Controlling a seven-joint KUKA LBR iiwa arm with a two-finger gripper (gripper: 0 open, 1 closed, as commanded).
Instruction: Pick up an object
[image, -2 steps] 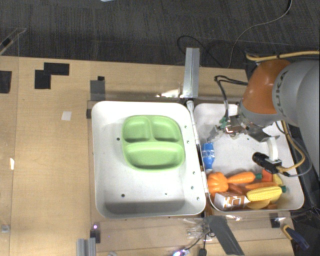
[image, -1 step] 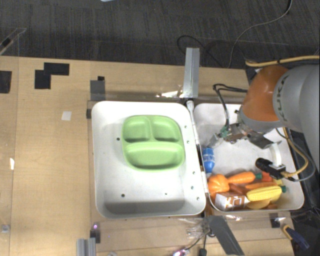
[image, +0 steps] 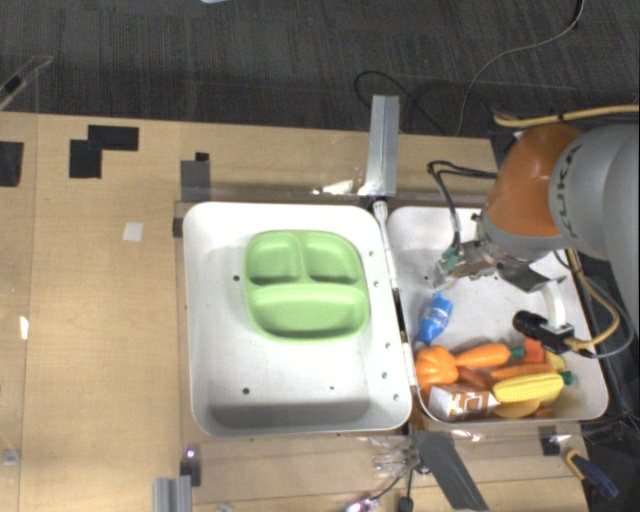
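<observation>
From the camera above the wooden table (image: 90, 330), I am looking down on two shallow white bins sitting side by side. The left white bin (image: 215, 380) is holding a light green divided plastic tray (image: 304, 283). The grey arm with its orange band (image: 560, 195) is reaching in from the right and hanging over the upper part of the right white bin (image: 420, 232). Its pincer (image: 462, 262) is pointing down and leftward there; whether it is open or closed I cannot tell, and nothing is showing in its grip.

The nearest thing to take is a small blue plastic bottle (image: 434, 320), lying just below and slightly left of the pincer, apart from it. Its long axis is running diagonally, from upper right to lower left. Lower still, crowded along the near wall, are lying an orange round fruit toy (image: 434, 366), an orange carrot toy (image: 486, 355) and a yellow corn toy (image: 528, 388). A short descent down and left looks likely to reach the bottle.
</observation>
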